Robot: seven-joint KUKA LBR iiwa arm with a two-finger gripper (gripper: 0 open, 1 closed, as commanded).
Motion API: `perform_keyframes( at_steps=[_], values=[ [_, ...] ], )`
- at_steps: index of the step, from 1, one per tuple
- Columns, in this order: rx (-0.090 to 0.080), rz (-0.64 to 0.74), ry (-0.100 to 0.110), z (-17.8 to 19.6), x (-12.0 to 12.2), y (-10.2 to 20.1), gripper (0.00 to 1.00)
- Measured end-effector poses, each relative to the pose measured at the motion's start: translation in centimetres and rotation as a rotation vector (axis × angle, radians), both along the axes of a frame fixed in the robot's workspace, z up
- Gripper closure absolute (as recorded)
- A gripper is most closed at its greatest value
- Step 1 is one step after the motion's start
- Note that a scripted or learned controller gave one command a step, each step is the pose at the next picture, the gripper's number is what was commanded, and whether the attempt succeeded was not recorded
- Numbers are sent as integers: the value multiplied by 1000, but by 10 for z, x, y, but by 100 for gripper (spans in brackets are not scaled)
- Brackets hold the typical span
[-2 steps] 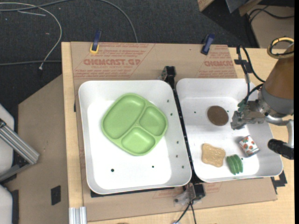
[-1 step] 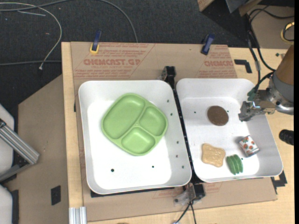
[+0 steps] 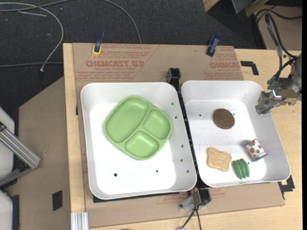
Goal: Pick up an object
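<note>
The right bin (image 3: 230, 92) holds several small objects. A brown round disc (image 3: 224, 119) lies near its middle. A tan slice of toast (image 3: 218, 159) and a green ribbed piece (image 3: 241, 168) lie side by side at the front. A small white can with red spots (image 3: 255, 149) lies tipped by the right wall. My gripper (image 3: 266, 103) hangs over the right bin's far right rim, apart from all of these and with nothing seen in it. The disc is the nearest object, to its lower left.
The left bin (image 3: 96, 166) holds a green divided plate (image 3: 138, 127). Both bins rest on a cardboard sheet (image 3: 144, 59) held by blue clamps (image 3: 99, 41). Cables (image 3: 276, 32) and boxes lie beyond the bench at the top right.
</note>
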State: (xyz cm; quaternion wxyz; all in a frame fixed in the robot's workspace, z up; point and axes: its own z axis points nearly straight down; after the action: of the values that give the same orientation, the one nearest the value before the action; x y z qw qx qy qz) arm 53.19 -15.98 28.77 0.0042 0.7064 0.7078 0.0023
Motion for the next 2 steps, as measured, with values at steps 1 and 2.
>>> perform_keyframes(
  at_steps=[1, 2],
  values=[
    [1, -1, 5, 14, 1, 0, 100],
    [6, 3, 12, 10, -11, 57, 100]
  ],
)
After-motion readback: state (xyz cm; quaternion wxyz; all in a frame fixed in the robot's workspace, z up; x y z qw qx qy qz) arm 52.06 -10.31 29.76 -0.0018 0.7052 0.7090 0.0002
